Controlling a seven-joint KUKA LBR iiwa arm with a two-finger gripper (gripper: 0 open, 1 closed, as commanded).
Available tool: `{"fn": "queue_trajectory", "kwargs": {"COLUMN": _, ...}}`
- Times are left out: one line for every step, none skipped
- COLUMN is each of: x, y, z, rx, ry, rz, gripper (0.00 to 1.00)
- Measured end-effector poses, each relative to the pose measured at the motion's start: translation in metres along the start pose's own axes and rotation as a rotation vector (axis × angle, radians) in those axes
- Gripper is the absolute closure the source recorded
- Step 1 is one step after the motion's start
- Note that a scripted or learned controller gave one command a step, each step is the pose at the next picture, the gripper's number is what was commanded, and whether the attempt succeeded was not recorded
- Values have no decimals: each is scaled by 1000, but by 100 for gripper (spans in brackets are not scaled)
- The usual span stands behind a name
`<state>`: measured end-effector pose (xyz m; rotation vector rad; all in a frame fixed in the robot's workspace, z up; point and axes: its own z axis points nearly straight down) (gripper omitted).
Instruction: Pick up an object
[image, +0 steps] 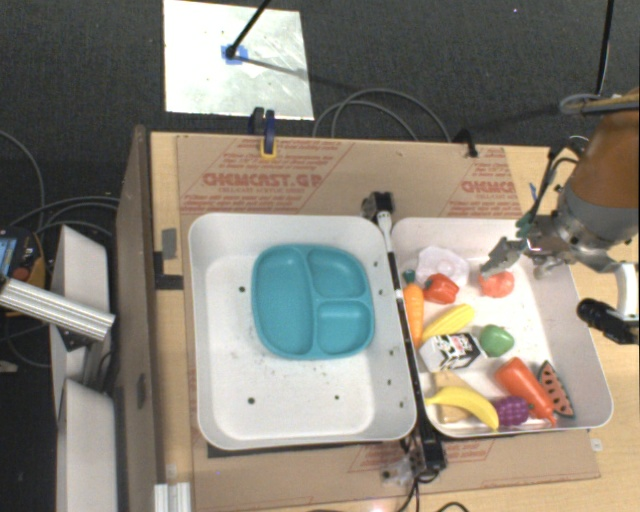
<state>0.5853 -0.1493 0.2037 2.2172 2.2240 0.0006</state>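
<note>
Sitting in the upper part of the right bin (590, 350), a small round orange-red piece (497, 284) lies just below and beside the gripper (512, 256). The gripper hangs over the bin's upper right area, low above the floor, its grey tips reaching toward that piece; whether they touch it cannot be told. How far the tool is parted is not resolvable at this angle, and nothing can be seen clamped in it.

Just left of the round piece: a red pepper-like toy (441, 289), resting against a crumpled white item (441, 264) at the bin's upper left. A carrot (413, 307) lies along the bin's left wall, orange end down. Below the red toy, a yellow piece (447, 320) lies on a slant, and beneath it a small white carton with black print (452, 349). A green round toy (496, 340) sits just right of the carton. Lower still: a banana (464, 403) near the front left corner, a purple grape cluster (511, 410) beside it, a large orange-red carrot-shaped toy (524, 385) on a diagonal, and a watermelon slice (556, 388) at the right.

Left bin (225, 400) holds a teal divided plate (312, 300), three compartments, roughly centred. The arm's orange band (610, 165) shows above the wrist at the right edge. Both bins rest on a cardboard sheet (330, 175) with red print.
</note>
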Motion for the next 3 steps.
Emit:
{"fn": "queue_trajectory", "kwargs": {"x": -15, "y": -17, "z": 101, "rx": -15, "ry": -7, "rz": 1, "gripper": 0}}
{"fn": "queue_trajectory", "kwargs": {"x": -59, "y": 46, "z": 118, "rx": -9, "ry": -4, "rz": -2, "gripper": 0}}
{"fn": "queue_trajectory", "kwargs": {"x": -57, "y": 44, "z": 107, "rx": -6, "ry": -2, "rz": -4, "gripper": 100}}
